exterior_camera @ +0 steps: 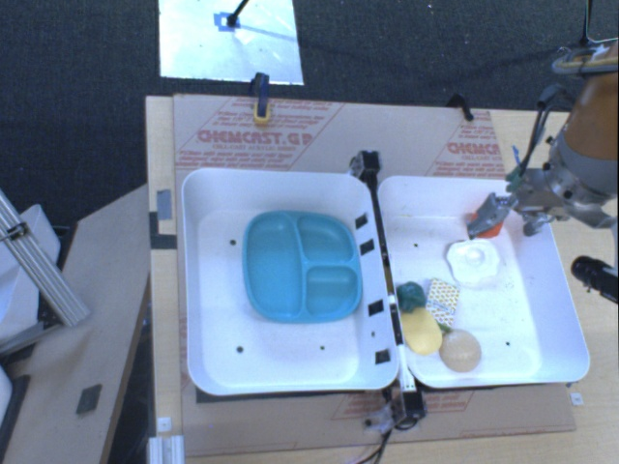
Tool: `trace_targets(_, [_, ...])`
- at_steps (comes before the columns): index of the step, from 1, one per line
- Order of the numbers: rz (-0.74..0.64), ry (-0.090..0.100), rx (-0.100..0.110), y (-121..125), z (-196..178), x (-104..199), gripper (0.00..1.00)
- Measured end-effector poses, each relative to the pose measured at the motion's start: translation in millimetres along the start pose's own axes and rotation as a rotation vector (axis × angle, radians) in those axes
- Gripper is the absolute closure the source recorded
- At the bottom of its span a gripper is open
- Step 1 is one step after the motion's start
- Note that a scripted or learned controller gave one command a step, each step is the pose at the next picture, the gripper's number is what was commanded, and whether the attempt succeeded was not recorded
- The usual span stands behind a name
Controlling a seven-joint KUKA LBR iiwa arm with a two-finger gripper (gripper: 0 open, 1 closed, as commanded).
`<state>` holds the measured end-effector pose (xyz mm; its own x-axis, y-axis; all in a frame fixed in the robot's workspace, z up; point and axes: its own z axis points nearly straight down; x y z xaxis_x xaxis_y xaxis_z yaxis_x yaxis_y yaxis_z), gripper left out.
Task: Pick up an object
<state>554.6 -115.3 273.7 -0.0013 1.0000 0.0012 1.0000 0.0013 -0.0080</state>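
My gripper [510, 218] hangs over the far side of the right bin [561, 307], with its two fingers spread apart and open. A small orange object [486, 225] lies right under the left finger; it touches that finger but is not between the two. Just in front of the gripper is a white fried-egg toy [472, 262]. Nearer the bin's front left lie a green piece [411, 294], a checkered packet [443, 300], a yellow lemon-like object [422, 331] and a tan ball [460, 350].
The left bin [208, 259] holds a blue divided plate [300, 265]. A black clipped divider [379, 259] runs between the bins. The arm's grey wrist with its orange band [590, 143] stands over the bench's right edge.
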Motion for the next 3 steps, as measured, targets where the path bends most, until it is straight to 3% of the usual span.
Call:
trace_targets(1, [-0.002,-0.001,-0.009,1.7,-5.0,0.1,0.00])
trace_targets(3, [0.000,0.000,-0.005,-2.3,95.6,9.1,0.00])
